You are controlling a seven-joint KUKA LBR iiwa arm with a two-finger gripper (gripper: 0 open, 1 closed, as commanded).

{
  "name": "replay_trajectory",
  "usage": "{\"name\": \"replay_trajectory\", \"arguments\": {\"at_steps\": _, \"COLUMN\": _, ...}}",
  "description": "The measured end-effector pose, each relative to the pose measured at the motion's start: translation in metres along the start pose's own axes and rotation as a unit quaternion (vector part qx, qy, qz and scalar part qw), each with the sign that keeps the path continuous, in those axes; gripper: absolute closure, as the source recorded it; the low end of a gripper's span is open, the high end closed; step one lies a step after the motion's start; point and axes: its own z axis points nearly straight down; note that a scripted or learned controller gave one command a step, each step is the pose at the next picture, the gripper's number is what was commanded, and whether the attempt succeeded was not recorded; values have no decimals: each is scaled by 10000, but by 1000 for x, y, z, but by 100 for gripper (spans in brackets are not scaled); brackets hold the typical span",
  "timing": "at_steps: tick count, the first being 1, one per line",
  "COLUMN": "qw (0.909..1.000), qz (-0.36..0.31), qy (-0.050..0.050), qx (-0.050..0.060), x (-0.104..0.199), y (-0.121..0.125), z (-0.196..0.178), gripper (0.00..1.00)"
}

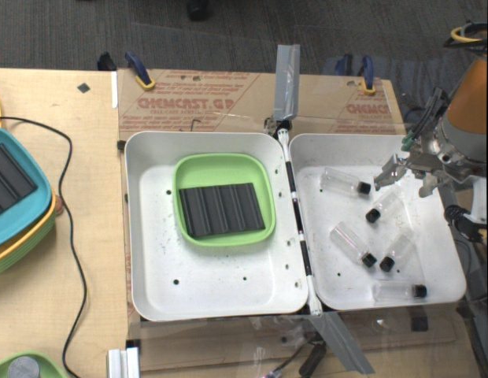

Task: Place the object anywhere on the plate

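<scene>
A green square plate [221, 163] sits in the left white bin [149, 282], with a dark ribbed slab [223, 209] lying flat on it. Several clear vials with black caps lie scattered in the right bin [338, 294], among them one vial [343, 182] near the back and another vial [350, 242] in the middle. My gripper [405, 183] hovers over the right bin's back right area, above and to the right of those vials. It is open, and nothing shows between its fingers.
A metal hinge strip [295, 211] runs between the two bins. A stack of teal and yellow dishes [20, 203] stands at the far left, beside a black cable [71, 235]. Cardboard [197, 101] lies behind the bins, held by clamps.
</scene>
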Motion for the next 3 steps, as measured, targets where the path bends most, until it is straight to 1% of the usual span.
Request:
{"name": "replay_trajectory", "arguments": {"at_steps": 1, "qw": 10000, "qz": 86, "qy": 1, "qx": -6, "x": -6, "y": -16, "z": -51, "gripper": 0}}
{"name": "replay_trajectory", "arguments": {"at_steps": 2, "qw": 9887, "qz": 1499, "qy": -3, "qx": 2, "x": -51, "y": 10, "z": -63, "gripper": 0}}
{"name": "replay_trajectory", "arguments": {"at_steps": 3, "qw": 9612, "qz": 2760, "qy": -3, "qx": 5, "x": -43, "y": -4, "z": -108, "gripper": 0}}
